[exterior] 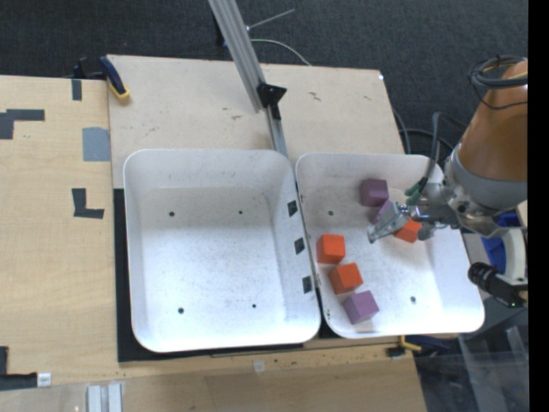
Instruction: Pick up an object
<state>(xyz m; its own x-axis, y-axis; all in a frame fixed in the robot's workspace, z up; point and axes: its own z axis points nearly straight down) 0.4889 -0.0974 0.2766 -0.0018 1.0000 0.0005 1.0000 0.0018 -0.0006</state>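
The gripper (pixel 396 227) sits over the right bin (pixel 446 316) beside an orange block (pixel 409 231), with four more blocks nearby.

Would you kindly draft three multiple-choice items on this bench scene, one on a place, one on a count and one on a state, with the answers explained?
1. Which bin holds the blocks?
A. The left bin
B. The right bin
C. Both bins

2. How many purple blocks lie in the bins?
A. Two
B. Four
C. None

3. Where is the gripper?
A. Over the left bin
B. Low in the right bin, by an orange block
C. Out over the bare bench top

Answers:
1. B: all the blocks lie in the right bin, while the left bin has none.
2. A: one purple block sits near the far wall and another purple block near the front.
3. B: the gripper is beside an orange block near the right wall.
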